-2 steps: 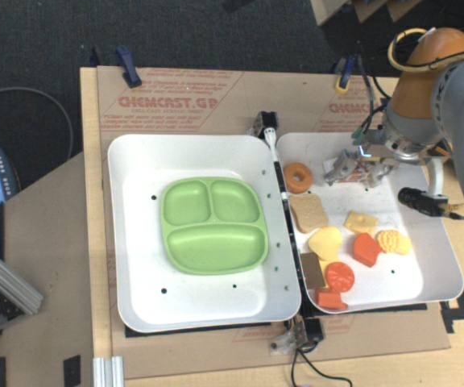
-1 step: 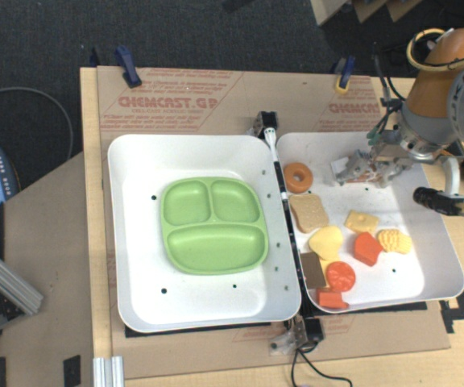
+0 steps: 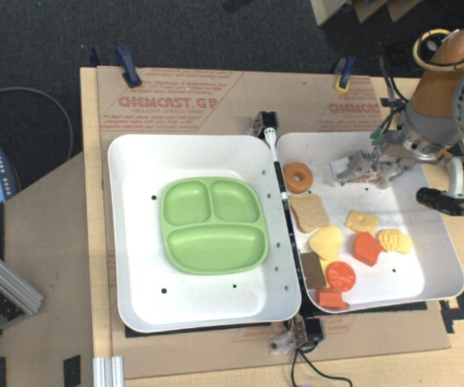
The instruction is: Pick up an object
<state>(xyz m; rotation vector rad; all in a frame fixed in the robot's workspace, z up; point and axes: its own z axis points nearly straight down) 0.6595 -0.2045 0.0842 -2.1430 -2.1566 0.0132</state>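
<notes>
Bins sit side by side on your surface (image 3: pixel 176 95): the left bin (image 3: pixel 135 297) holds a green divided plate (image 3: pixel 213 225), and the right bin (image 3: pixel 437 264) holds a cluster of toy food. You can see a donut (image 3: pixel 298 176) near its upper left corner, a slice of toast (image 3: pixel 308 212) just below it, then a pale yellow piece (image 3: pixel 326 242), a chocolate bar (image 3: pixel 312 270) and a tomato (image 3: pixel 341 276). A cheese wedge (image 3: pixel 362 221), an orange piece (image 3: pixel 367 248) and a corn cob (image 3: pixel 394 240) lie further right. Your end effector (image 3: pixel 361 169) hangs over the bin's upper part, apart from the food; whether it is spread or closed you cannot tell.
</notes>
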